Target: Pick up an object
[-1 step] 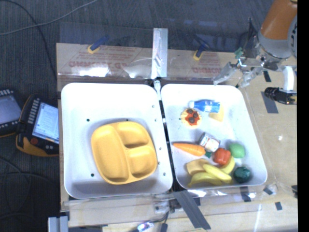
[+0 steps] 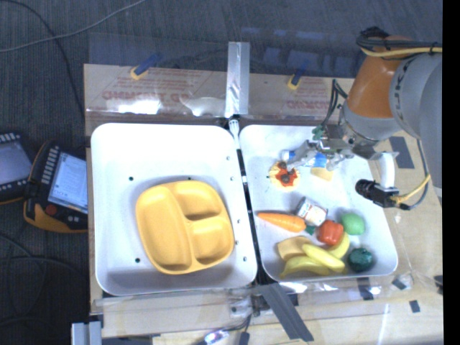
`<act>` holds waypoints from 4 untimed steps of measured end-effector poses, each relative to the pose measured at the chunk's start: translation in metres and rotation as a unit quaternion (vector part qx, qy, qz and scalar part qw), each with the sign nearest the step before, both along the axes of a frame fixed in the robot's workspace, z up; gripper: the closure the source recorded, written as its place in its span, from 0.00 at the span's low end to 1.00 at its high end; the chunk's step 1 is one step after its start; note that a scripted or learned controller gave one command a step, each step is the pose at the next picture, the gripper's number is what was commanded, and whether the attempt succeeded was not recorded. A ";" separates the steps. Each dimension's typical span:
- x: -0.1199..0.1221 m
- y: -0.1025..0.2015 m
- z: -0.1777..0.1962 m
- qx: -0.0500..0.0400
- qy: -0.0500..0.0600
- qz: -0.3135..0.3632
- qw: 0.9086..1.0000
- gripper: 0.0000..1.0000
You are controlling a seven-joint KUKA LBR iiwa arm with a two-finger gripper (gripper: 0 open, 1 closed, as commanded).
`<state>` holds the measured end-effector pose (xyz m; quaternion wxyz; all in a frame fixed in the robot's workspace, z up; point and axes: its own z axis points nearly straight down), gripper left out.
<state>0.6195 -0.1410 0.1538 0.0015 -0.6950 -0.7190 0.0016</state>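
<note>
My gripper [image 2: 310,154] hangs over the back of the right bin [image 2: 256,192], reaching in from the right under the orange-banded wrist. Just in front of it to the left lies a small red and orange toy [image 2: 284,174], and a pale yellow block [image 2: 322,173] sits right below it. Further forward lie an orange carrot [image 2: 282,221], a small white jar [image 2: 310,210], a red pepper [image 2: 330,232], a green lime [image 2: 353,223], yellow bananas [image 2: 313,259] and a dark green vegetable [image 2: 361,259].
The left bin [image 2: 115,157] holds a yellow divided plate [image 2: 185,225]. A metal post [image 2: 237,77] stands behind the wall between the bins. A black cable plug [image 2: 370,190] hangs over the right bin's right side. A teach pendant [image 2: 54,189] lies left of the bench.
</note>
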 end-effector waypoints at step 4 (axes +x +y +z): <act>0.012 0.079 0.043 0.000 -0.001 0.041 0.999 1.00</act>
